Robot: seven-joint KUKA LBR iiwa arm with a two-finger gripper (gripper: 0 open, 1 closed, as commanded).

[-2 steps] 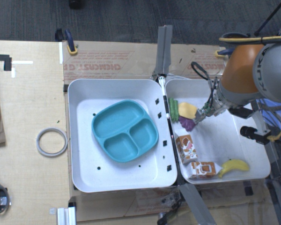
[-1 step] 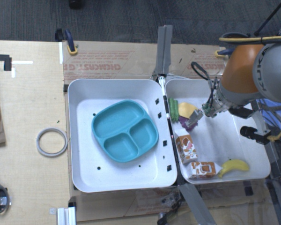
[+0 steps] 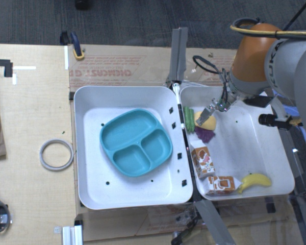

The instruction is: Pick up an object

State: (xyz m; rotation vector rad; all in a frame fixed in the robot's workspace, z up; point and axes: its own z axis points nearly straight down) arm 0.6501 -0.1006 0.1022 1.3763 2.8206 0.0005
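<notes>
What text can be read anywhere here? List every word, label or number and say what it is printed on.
Cardboard sheet behind the bins: red print, seen reversed and upside down, too blurred to quote reliably.
Small carton in the right bin: printed picture, wording too small to read.
Second carton beside the banana: print too small to read.
Blue divided plate in the left bin: no text.

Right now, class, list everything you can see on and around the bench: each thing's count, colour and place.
bins: 2, white, side by side
divided plate: 1, teal, left bin
banana: 1, yellow, right bin's front
small cartons: 2, orange-white, right bin's left edge
toy foods: green, yellow, purple, right bin's back-left
tape ring: 1, grey, bench left
clamp: 1, blue-yellow, cardboard edge
arm: 1, grey-orange, reaching from right
gripper: 1, above yellow toy
</notes>
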